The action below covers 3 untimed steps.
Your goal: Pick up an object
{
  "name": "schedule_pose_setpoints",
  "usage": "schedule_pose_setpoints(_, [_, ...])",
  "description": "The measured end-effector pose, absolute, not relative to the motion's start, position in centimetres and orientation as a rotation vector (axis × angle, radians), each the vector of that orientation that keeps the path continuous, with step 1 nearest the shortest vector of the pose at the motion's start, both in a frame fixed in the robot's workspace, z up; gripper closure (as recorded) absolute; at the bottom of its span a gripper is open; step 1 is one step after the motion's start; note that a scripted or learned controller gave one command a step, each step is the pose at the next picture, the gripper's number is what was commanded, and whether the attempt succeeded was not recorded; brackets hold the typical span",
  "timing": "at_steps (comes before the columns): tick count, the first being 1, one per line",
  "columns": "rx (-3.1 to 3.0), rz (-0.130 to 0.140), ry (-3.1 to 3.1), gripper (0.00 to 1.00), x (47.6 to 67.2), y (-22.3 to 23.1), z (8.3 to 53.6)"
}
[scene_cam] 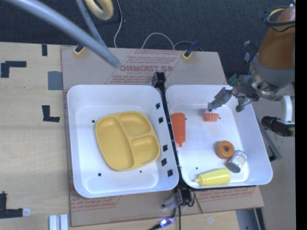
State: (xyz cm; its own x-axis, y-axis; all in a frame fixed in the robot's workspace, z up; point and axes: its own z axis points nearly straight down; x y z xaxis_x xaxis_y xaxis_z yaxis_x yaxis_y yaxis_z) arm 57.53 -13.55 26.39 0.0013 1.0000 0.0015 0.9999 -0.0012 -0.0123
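Note:
My gripper [225, 104] hangs over the upper part of the right bin [256, 143], open, with nothing between its fingers. One fingertip [213, 104] is just above a small orange-red piece [211, 116] lying on the bin floor. An orange carrot-shaped toy [179, 127] lies along the bin's left wall. A brown doughnut [224, 149], a small tin can [236, 160] and a yellow squeeze bottle [213, 177] sit near the front right.
The left bin [79, 128] holds a yellow divided plate [127, 140]. A black divider [165, 128] runs between the bins. A grey pole [57, 18] crosses the upper left. The arm's body [276, 56] stands at the right edge.

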Motion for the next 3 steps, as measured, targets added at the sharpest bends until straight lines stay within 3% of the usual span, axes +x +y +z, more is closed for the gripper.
schedule_pose_setpoints(1, [-2.219,0.002,-2.222,0.0,57.7,-13.5,27.0])
schedule_pose_setpoints(2, [-2.218,0.007,-2.219,0.0,56.8,-13.4,22.1])
schedule_pose_setpoints(3, [-2.217,0.007,-2.22,0.0,57.4,-13.4,17.4])
